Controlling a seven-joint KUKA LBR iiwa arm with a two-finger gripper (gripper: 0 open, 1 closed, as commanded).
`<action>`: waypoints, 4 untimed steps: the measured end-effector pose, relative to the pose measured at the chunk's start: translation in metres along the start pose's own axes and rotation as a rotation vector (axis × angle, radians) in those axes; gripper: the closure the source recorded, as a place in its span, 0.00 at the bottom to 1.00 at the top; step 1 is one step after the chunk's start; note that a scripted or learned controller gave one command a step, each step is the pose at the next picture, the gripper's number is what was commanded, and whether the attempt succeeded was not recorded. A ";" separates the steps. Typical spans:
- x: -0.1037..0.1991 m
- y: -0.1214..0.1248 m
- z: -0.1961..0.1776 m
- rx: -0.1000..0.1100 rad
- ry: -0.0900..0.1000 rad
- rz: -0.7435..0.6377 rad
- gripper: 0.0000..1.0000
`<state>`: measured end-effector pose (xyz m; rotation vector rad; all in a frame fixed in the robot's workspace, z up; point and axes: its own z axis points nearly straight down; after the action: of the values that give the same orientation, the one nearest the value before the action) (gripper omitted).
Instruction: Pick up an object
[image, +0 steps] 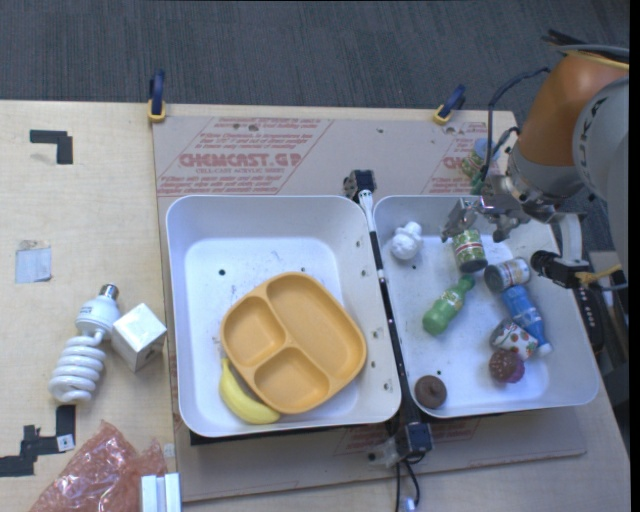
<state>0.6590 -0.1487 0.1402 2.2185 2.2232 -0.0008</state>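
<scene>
Found the worktop (90, 240) carrying two shallow white bins side by side on a printed board. Saw the grey arm (575, 110), with its orange band, reaching in over the right edge near the far right corner. Noted the gripper (478, 222) hanging over the far part of the right bin (572, 392), just above a small green-labelled jar (468, 250). Could not tell whether the gripper was open or closed, nor whether anything was held.

In the left bin (182, 300), found a yellow divided plate (290, 342) lying toward the near side, tilted, with a banana (243, 398) tucked partly beneath its near left rim.

On the bare worktop by the left edge, saw a pink mesh bag (100, 470) at the near corner, then a white spiral light bulb (80, 350) touching a white cube (138, 335).

In the right bin, counted the rest:
- a blue bottle (525, 315) lying near the right wall
- a green bottle (445, 307) lying tilted at the middle
- a silvery can (507, 273) just beside the jar
- a white crumpled lump (405, 240) at the far left corner
- a patterned piece (513, 338) touching a dark red ball (506, 368) toward the near right corner
- a brown ring (431, 391) by the near wall
</scene>
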 end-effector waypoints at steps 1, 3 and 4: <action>-0.011 0.000 -0.019 -0.001 -0.001 0.002 0.00; -0.002 -0.023 -0.059 -0.001 -0.001 0.003 0.00; 0.002 -0.017 0.048 0.000 0.000 0.001 0.00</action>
<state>0.6421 -0.1472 0.0927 2.2201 2.2218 -0.0004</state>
